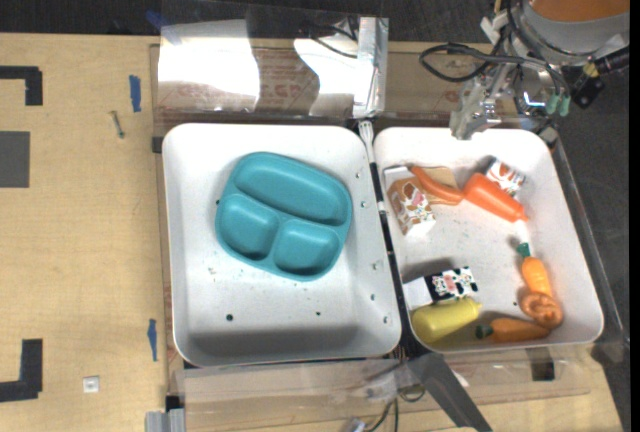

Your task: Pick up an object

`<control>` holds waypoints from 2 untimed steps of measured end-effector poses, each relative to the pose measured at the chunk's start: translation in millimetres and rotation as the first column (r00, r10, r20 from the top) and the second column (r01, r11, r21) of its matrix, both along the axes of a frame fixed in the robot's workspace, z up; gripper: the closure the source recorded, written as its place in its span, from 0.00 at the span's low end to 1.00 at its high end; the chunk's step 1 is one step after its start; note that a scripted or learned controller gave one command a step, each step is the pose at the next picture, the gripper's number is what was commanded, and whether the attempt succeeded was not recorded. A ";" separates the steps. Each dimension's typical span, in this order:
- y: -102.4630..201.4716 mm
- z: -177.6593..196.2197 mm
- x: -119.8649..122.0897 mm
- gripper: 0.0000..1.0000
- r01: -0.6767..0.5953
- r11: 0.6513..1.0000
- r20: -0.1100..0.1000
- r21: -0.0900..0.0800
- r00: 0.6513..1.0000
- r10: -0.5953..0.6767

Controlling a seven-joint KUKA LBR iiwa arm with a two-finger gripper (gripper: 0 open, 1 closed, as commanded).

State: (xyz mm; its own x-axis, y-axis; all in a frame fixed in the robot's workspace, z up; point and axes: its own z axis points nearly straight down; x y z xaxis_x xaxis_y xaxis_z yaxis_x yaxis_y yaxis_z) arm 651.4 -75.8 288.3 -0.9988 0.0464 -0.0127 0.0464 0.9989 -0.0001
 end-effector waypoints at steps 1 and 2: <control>22.9 -65.8 11.8 1.00 0.032 0.999 -0.013 0.003 0.999 -0.032; 34.0 -3.6 0.2 1.00 0.021 1.000 0.002 0.001 1.000 -0.021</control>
State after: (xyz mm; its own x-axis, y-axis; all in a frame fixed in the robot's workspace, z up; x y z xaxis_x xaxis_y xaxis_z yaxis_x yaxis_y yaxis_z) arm 651.6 -41.8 284.7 -0.9976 0.0675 -0.0150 0.0675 0.9977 0.0014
